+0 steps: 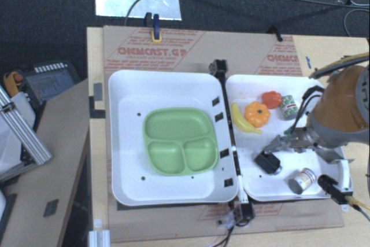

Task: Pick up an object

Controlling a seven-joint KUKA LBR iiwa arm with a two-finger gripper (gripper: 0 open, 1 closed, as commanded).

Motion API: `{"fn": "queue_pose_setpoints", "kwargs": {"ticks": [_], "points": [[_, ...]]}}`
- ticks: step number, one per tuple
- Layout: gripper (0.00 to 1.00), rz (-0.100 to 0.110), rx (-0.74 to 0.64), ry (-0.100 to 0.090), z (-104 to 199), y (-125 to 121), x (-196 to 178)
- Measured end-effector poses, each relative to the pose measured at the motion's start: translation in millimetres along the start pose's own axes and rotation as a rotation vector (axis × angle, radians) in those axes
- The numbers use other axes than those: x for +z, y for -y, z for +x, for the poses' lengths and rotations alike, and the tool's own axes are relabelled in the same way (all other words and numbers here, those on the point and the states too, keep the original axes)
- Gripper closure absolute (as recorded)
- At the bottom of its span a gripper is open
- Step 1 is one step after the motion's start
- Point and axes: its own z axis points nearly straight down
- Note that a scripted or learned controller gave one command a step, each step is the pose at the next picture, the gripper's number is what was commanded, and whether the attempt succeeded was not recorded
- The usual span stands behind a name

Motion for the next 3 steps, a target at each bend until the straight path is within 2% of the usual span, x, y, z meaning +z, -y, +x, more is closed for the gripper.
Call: {"fn": "queue_pose_setpoints", "kwargs": {"ticks": [1,2,3], "points": [[1.00,-0.001,0.001,-0.001,1.3,-0.8,-8.0],[1.00,0.014,-0.004,-0.006,1.3,-3.6,-72.1],[1.00,0.014,-0.004,-0.005,-4.3,-15.5,-124.4]]}}
